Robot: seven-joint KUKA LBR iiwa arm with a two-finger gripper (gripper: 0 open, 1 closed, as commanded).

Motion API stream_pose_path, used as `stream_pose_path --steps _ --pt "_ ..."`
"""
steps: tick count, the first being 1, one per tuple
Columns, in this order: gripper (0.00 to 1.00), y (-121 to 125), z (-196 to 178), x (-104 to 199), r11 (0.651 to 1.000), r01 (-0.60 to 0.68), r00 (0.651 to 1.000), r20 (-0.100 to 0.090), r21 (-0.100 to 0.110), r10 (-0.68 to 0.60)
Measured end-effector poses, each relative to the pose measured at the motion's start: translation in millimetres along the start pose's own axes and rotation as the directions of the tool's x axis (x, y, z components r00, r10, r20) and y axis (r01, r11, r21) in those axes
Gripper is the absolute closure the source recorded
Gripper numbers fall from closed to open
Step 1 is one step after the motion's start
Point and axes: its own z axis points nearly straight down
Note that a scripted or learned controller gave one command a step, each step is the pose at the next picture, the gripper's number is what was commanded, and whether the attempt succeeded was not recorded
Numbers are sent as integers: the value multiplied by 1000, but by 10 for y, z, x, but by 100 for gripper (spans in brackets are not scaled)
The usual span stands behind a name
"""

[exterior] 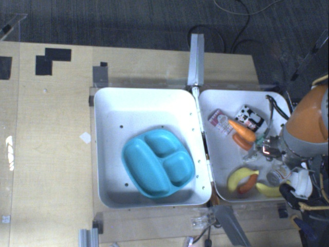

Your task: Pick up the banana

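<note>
1. Here, the gripper [268, 161] hangs low over the right bin [221, 143], near its right wall, under the arm [308, 122] with its orange band; whether it is apart or together cannot be told from this angle.
2. Just beside it, toward the bin's front edge, lies the banana [268, 189], partly covered by the arm's wrist; a yellow lemon-like fruit [237, 178] and a small reddish piece [248, 184] touching it sit just to its left.
3. Likely trouble: a descent could catch the yellow fruit or the reddish piece instead, since they crowd the banana, and the bin wall close by may block the approach.
4. Farther back in the same bin rest a carrot [242, 131], a pink packet [220, 121] and a black-and-white box [250, 117].
5. The left bin [110, 138] holds a blue divided plate [158, 161].
</note>
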Motion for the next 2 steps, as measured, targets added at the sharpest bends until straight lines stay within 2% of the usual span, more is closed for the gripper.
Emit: stream_pose_path --steps 1,2 --pt "0 30 307 -67 986 165 986 -1 -6 -165" --pt "100 61 186 -51 986 168 986 0 -14 -168"
